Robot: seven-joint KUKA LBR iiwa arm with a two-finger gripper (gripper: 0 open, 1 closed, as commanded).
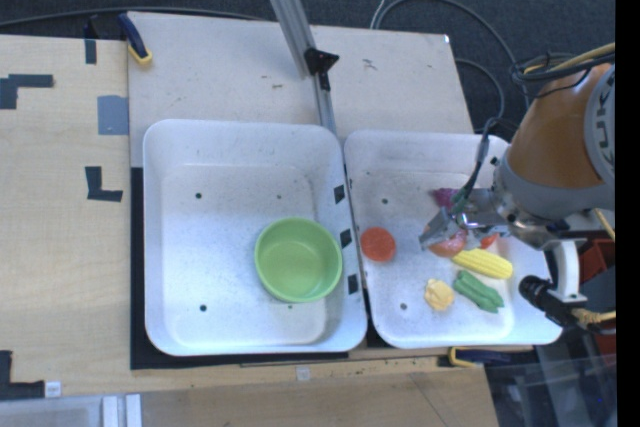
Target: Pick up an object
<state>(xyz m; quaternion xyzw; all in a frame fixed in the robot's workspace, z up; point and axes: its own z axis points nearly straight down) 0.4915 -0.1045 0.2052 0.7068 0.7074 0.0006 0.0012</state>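
Observation:
My gripper (447, 227) reaches in from the right, low over the right bin (400, 155). Its tip hangs above a cluster of small toys: a purple piece (444, 198), a pink-red piece (452, 245) and a yellow corn cob (484, 263). A red round toy (377, 244) lies to its left. A small yellow toy (438, 294) and a green pod (479, 292) lie nearer the front. Nothing is visibly lifted between the fingers, and the wrist hides part of the cluster.
A green bowl (298, 260) sits in the left bin (180, 215) near its front right corner. A grey metal pole (290, 5) slants down to the divider between the bins. Cables (420, 5) lie behind the right bin.

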